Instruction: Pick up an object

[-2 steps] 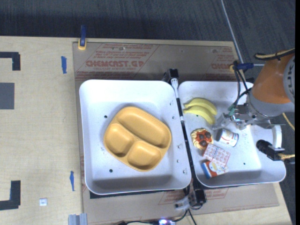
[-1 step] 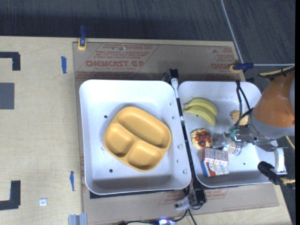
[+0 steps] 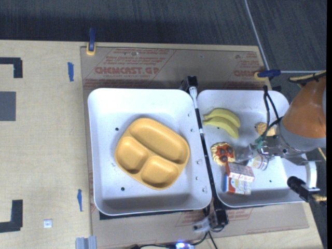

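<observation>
Gripper (image 3: pixel 258 153): low in the right bin (image 3: pixel 280 104), whether it grips anything I cannot tell.
Nearest object: carton (image 3: pixel 239 182), just left and toward the near wall.
Bananas (image 3: pixel 223 121): farther left, lying crosswise.

Divided tray (image 3: pixel 151 152) in left bin (image 3: pixel 101 139); bananas (image 3: pixel 223 121) at back of right bin (image 3: pixel 236 198), carton (image 3: pixel 238 183) at front.

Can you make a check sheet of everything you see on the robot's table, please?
Surface: wooden bench with two white bins side by side.
Job's things: right bin holds bananas, a red and white carton and a small colourful packet.
Clutter: yellow three-part tray in the left bin.
Grippers: gripper low over the right bin.
Cables: black cable by the arm.
Surroundings: dark floor.
</observation>
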Controlling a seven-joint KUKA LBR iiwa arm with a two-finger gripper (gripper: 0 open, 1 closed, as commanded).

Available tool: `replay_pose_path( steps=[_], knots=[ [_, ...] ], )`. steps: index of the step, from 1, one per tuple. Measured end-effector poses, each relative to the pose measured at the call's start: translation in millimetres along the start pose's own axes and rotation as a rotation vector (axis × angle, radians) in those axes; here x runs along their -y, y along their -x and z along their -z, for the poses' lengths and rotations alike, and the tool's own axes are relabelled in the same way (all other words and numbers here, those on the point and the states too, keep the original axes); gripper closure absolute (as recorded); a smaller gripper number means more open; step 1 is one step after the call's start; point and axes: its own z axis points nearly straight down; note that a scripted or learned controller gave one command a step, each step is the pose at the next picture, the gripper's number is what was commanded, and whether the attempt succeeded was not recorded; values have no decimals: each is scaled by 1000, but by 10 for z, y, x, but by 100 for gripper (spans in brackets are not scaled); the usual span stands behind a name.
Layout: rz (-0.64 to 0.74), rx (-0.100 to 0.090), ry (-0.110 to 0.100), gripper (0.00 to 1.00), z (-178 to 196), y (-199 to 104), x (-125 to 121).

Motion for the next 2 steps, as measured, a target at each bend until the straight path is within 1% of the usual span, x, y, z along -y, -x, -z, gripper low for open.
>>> replay_pose_path(
  steps=[1,2],
  knots=[
    [1,-3,-13,100,868,-850,201],
    [2,-2,-8,100,970,-848,183]
  ],
)
